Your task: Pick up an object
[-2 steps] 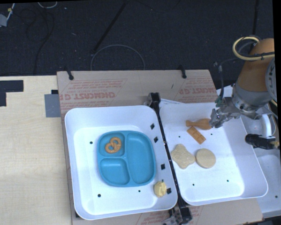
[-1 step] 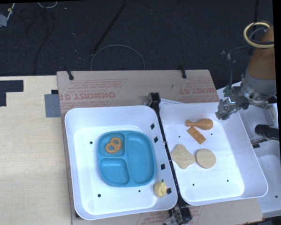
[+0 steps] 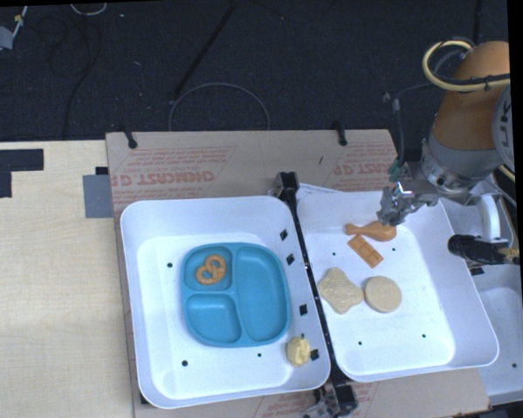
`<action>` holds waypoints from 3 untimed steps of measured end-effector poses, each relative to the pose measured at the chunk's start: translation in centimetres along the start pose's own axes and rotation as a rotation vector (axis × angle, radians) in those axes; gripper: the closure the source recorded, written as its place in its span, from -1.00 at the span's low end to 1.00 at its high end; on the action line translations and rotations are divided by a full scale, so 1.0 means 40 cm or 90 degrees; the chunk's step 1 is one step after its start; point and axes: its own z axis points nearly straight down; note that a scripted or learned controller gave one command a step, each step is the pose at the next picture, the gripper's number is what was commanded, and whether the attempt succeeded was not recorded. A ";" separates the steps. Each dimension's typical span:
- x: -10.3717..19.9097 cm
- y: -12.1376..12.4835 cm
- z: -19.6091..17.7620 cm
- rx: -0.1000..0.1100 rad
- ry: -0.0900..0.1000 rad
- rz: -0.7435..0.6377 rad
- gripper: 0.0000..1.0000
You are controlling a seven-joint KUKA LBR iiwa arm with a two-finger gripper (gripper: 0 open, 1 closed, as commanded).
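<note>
Hand (image 3: 396,212) sits just above orange curved piece (image 3: 374,232), at its right end; grip state can't tell. Rec: descend square over piece, clear of nearby orange stick (image 3: 365,251), before closing.

Bins (image 3: 157,227) glossy white plastic; blue tray (image 3: 257,291) smooth plastic; bench sheet (image 3: 241,161) matt printed cardboard; arm (image 3: 467,123) grey metal

Two white bins (image 3: 149,227) on cardboard (image 3: 242,165) — black cables (image 3: 216,101) behind.
</note>
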 end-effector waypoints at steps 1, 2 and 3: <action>0.147 -0.009 -0.015 0.001 0.000 -0.001 1.00; 0.276 -0.042 0.015 0.002 0.000 0.000 1.00; 0.401 -0.080 -0.013 0.002 0.000 0.000 1.00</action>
